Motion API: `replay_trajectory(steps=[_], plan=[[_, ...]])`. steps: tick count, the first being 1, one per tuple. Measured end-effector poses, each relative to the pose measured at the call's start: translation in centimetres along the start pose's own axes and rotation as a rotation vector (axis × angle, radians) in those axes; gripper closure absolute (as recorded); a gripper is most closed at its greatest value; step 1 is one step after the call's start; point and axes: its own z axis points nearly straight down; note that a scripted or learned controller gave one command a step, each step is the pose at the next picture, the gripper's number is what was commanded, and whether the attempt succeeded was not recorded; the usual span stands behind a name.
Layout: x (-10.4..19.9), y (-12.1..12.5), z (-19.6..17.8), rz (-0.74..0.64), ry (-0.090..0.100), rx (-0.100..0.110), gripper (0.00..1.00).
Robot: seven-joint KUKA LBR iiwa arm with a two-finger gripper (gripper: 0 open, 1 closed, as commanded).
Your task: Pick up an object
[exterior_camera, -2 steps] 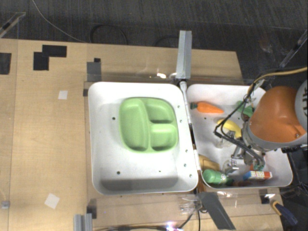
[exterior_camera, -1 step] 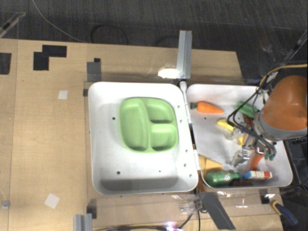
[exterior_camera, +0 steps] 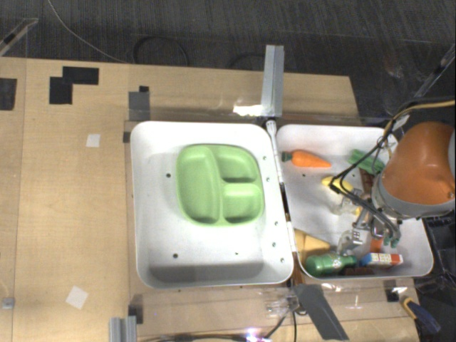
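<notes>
Glossy green bottle (exterior_camera: 329, 264) under gripper (exterior_camera: 354, 242)

Even overhead light, soft shadows, slight blur

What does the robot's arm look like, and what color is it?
The arm has a big rounded orange band with a grey ring below it. Thin black and yellow cables loop along its side. At the end sits the tool, a small silvery metal part over the right white bin.
</notes>
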Motion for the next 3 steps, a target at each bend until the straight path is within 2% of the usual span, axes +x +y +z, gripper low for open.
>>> replay_trajectory(steps=[1,2,3], plan=[[1.7,3.4,-0.1,-0.029,-0.002,-0.001,0.00],[1.8,4.0,-0.1,-0.070,-0.003,0.002,0.00],[1.9,4.8,-0.1,-0.177,-0.006,0.001,0.00]])
